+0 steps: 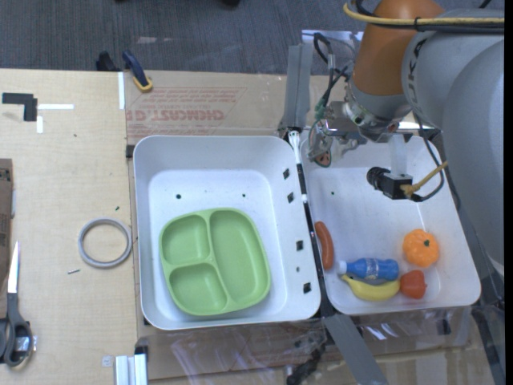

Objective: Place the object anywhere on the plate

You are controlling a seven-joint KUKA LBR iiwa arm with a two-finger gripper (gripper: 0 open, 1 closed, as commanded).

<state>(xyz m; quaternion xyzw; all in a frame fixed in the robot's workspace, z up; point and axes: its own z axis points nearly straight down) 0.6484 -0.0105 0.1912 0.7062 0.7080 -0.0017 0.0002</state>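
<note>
I see the jaws (pixel 323 152) hovering far in the right bin (pixel 353 184); the plate (pixel 215 260) lies leftward (grip state unclear).

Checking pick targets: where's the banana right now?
The banana lies in the right bin near its front edge, just under the blue bottle, with the red tomato at its right end.

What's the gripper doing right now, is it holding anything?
Gripper: at the back left corner of the right bin, above the floor; open or shut cannot be told, and nothing can be seen held in it.
</note>
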